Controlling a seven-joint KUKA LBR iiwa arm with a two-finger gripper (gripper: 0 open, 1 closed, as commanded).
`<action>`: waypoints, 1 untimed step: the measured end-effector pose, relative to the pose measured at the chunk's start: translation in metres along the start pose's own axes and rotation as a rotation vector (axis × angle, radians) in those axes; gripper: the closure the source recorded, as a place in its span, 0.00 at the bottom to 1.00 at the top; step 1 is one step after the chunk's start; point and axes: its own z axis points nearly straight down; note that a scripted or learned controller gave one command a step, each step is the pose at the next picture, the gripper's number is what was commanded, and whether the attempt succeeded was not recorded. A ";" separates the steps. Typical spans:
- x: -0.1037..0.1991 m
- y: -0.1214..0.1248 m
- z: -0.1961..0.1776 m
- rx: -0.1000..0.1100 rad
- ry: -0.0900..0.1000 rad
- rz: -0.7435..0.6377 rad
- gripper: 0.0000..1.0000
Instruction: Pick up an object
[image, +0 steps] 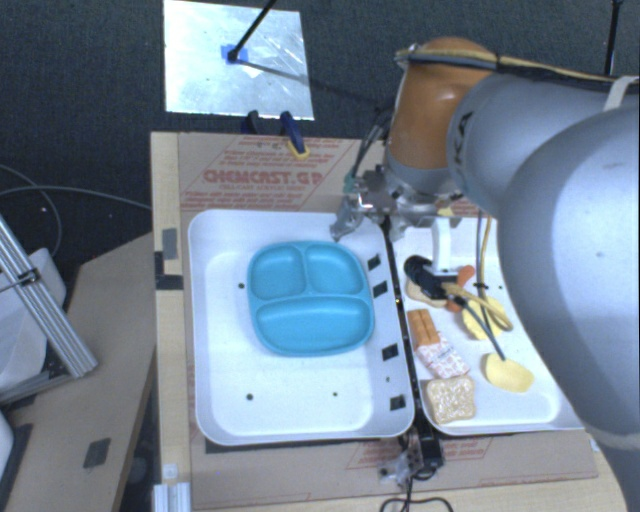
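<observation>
Hanging wrist-down, the gripper (348, 222) overhangs the left bin's (220, 390) far rim.

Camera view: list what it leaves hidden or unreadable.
- Gripper: small and blurred under the wrist; finger state unreadable.
- Right bin: its far and right parts sit behind the grey arm.
- Food pieces in the right bin: too small to identify.
- Blue tray: fully visible.

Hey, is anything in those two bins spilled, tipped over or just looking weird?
Nothing spilled or damaged. The blue three-compartment plastic plate lies flat, slightly askew, in the left white bin. The small food-like pieces crowd the right white bin, some overlapping.
</observation>
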 end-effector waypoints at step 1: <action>0.019 0.011 -0.173 -0.003 0.005 -0.009 0.00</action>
